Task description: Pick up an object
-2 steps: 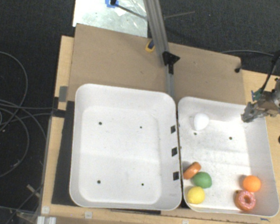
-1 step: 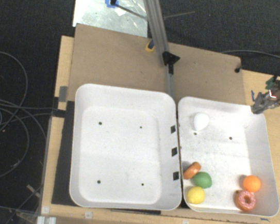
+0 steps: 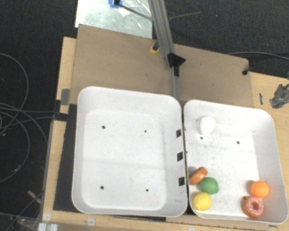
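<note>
Hovering: tool [image 3: 286,97] parked above the table [image 3: 120,60] just past the right bin's [image 3: 271,131] far right corner, outside the bin rim, likely so the view of both bins stays unobstructed before a pick.
Tool state: cannot tell whether apart or together; too small and blurred at this angle; nothing seen between its parts.
Candidate things: all in the right bin, none lifted.
White object [image 3: 207,125]: alone near the far left of the right bin, well apart from the rest; pale against the white floor, so probably hard to pick out, yet free on every side.
Orange piece [image 3: 198,175], green ball [image 3: 209,185], yellow ball [image 3: 202,201]: bunched against the bin's near left wall, touching or nearly so; crowding probably leaves little room for a grasp.
Orange ball [image 3: 260,189] and pink doughnut [image 3: 253,207]: just beside each other at the near right corner, close to the wall.
Left bin [image 3: 130,105]: sits flush against the right one, presumably the drop side.
Stage, as a judgement: pick not yet begun; descent into the right bin needed first.
Risk: round things likely to roll from a pinch.
</note>
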Robot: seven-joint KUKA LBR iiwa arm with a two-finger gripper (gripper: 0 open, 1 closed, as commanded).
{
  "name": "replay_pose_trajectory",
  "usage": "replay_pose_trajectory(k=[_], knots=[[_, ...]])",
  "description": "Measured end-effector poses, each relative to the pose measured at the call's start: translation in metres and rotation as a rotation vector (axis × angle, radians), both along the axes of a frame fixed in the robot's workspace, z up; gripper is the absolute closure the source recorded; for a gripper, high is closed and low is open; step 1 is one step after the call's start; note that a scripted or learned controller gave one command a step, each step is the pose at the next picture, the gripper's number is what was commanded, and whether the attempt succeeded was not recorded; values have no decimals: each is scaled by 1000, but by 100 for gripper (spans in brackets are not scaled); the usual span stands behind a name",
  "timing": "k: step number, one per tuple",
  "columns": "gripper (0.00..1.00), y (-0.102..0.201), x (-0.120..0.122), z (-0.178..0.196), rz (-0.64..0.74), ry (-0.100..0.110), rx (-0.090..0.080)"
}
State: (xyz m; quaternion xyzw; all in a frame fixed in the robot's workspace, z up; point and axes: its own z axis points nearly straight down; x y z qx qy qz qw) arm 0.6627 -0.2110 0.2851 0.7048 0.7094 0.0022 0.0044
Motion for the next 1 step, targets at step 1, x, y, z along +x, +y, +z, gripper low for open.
replay_pose_trajectory(k=[1], knots=[[100,45,-8,-1,3,7,4]])
